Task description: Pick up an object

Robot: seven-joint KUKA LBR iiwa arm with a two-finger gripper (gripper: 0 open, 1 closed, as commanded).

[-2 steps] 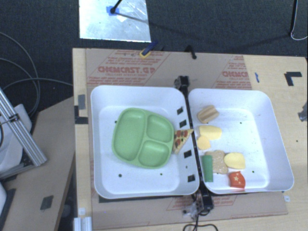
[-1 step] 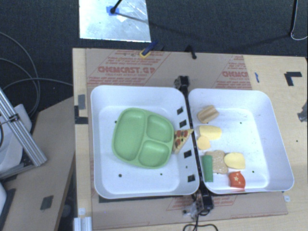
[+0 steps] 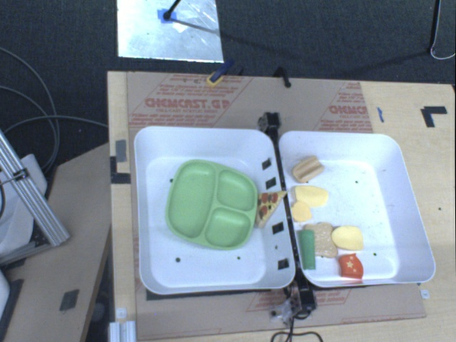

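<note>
Nearest in the right bin: a red tomato-like piece and a green stick by the divider. Just beyond, a tan bread slice touching a yellow piece. Farther up, two yellow pieces, then a hot-dog bun. In the left bin, a green compartment plate with a pizza slice at its right edge. Gripper state: can't tell.

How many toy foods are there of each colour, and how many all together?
Yellow: 3, one, one, one
Tan: 2, the bun and the bread slice
Green: 1, the stick
Red: 1, the tomato piece
Mixed colours: 1, the pizza slice
Total: 8
</note>
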